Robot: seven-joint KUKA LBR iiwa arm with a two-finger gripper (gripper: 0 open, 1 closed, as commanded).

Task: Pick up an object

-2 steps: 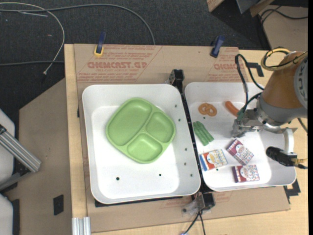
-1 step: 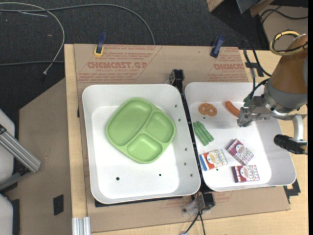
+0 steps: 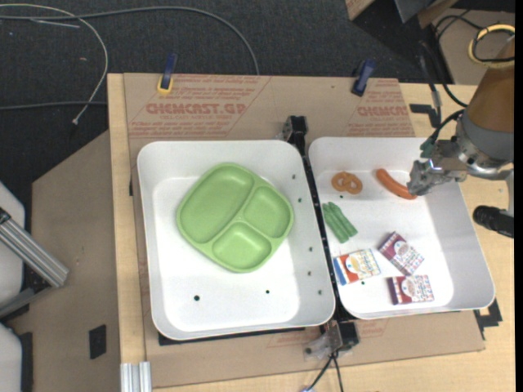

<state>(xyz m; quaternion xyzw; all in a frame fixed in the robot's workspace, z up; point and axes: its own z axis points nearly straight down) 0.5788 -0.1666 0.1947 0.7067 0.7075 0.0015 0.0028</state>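
Left bin [image 3: 155, 219]: holds one green divided plate [image 3: 235, 216], three compartments, lying flat near the bin's centre and turned at a diagonal.

Right bin [image 3: 474, 260]: holds six loose items. An orange sausage-shaped piece [image 3: 394, 184] lies in the far part of the bin; its long axis runs diagonally, from the upper left end down to the lower right end, which points toward the gripper [image 3: 421, 180]. A small brown pretzel [image 3: 347, 183] lies flat to its left, apart from it. A green bean-pod piece [image 3: 338, 220] lies near the left wall, long axis running from far-left to near-right. Three small printed packets sit in the near half: one red, white and blue [image 3: 358, 265], one purple and white [image 3: 401, 252], one dark red [image 3: 410, 289].

Arm: enters from the right, orange band above the wrist. The gripper sits low over the far right of the right bin, just beside or touching the sausage's lower right end. Whether the claw is spread, pressed together or pinching the sausage cannot be told; contact is not resolvable.
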